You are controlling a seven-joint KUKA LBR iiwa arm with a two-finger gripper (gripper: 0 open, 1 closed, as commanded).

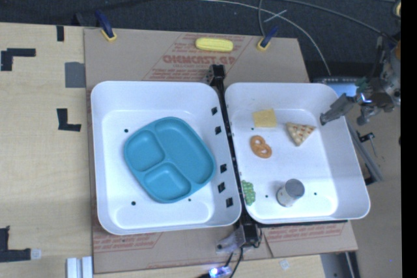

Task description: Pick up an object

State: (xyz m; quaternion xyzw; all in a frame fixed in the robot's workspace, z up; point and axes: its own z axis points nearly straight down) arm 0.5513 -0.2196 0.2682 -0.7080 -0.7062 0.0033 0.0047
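A grey metal cylinder stands at the near end of the right bin, closest to the camera of all the loose things.

The gripper hangs at the right bin's far right rim, its two dark fingers spread apart with nothing between them. One finger reaches in over the bin's rim and the other stays outside it.

From the cylinder outward: the wedge-shaped waffle-textured piece lies beyond it toward the far side, and is the thing nearest the gripper, though apart from the fingers. The pretzel lies beyond the cylinder and to its left. The yellow square piece sits farther still, just past the pretzel. A small green leafy piece lies left of the cylinder, against the bin's left wall.

Farther left of the cylinder, the left bin holds a blue divided plate, lying flat. Far beyond the cylinder, outside both bins, a yellow banana-like piece rests on the brown board.
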